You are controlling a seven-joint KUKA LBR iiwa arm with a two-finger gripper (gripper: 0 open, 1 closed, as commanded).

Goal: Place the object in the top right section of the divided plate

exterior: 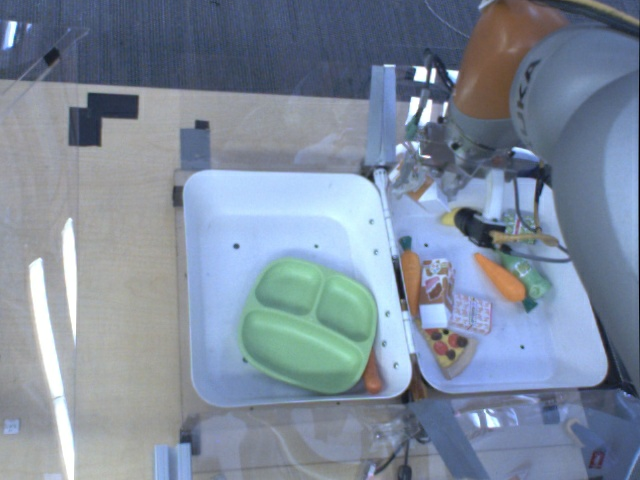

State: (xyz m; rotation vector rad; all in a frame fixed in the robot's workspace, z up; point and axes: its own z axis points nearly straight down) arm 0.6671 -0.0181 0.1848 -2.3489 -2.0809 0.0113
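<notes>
The green divided plate (308,325) lies in the left bin (215,268), toward its front right. My gripper (425,176) hangs over the back left corner of the right bin (560,353), close to the wall between the bins. I see nothing clearly held in it. Below it in the right bin lie a slim carrot (410,278) along the left wall, a red and white packet (437,278), a pizza slice (449,349) and a fatter carrot (499,276) with green leaves.
A small white block (433,315) and a red-patterned card (471,313) sit between the packet and the pizza slice. An orange piece (372,375) pokes out by the plate's front right edge. The arm covers the right bin's back right part.
</notes>
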